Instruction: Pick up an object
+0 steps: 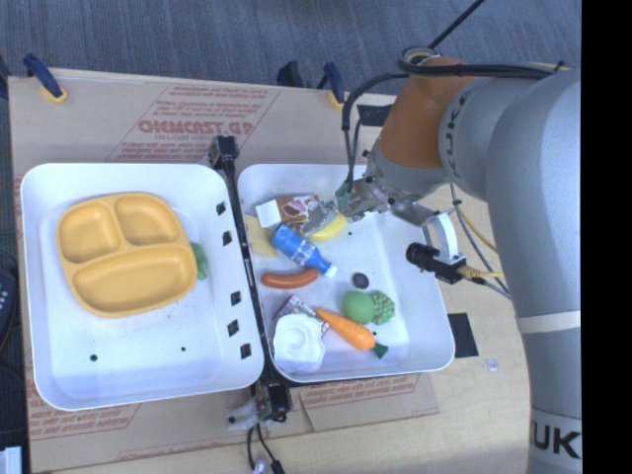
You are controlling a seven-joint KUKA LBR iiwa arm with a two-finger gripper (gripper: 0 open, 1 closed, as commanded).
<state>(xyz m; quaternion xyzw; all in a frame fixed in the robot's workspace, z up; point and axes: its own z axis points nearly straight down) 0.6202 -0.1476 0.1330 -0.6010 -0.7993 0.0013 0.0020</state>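
While the two-finger gripper point(348, 203) is lowered by the small yellow plastic banana point(331, 228), its grip state cannot be told. Neighbouring blue plastic bottle point(298, 249) could be nudged, or nothing caught, given crowding.

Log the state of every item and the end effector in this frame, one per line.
Yellow tray: upright in left bin.
Blue bottle: lying on its side.
Hot dog: lying flat.
Carrot: lying flat, beside broccoli.
Banana: by the end effector.
End effector: low in right bin.
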